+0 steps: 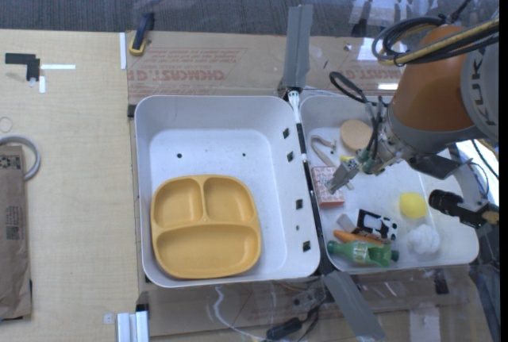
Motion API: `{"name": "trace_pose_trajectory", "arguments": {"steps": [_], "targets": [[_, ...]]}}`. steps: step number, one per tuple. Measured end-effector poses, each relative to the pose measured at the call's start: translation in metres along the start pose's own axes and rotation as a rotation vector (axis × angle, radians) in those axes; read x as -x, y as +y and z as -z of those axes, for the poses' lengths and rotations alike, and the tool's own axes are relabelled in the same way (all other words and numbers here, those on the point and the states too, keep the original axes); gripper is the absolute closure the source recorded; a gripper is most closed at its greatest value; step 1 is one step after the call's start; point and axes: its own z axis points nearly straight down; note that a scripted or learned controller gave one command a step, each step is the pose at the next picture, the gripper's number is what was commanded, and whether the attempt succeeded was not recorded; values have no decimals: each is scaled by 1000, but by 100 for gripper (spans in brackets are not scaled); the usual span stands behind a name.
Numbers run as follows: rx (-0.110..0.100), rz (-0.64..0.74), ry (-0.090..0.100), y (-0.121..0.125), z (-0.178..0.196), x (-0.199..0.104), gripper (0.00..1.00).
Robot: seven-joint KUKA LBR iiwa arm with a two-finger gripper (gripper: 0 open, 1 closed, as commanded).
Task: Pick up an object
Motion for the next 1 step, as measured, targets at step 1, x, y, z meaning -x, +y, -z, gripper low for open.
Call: {"name": "trace_pose_trajectory", "arguments": {"steps": [1], "targets": [[0, -1, -1, 0, 9, 1, 100]]}}
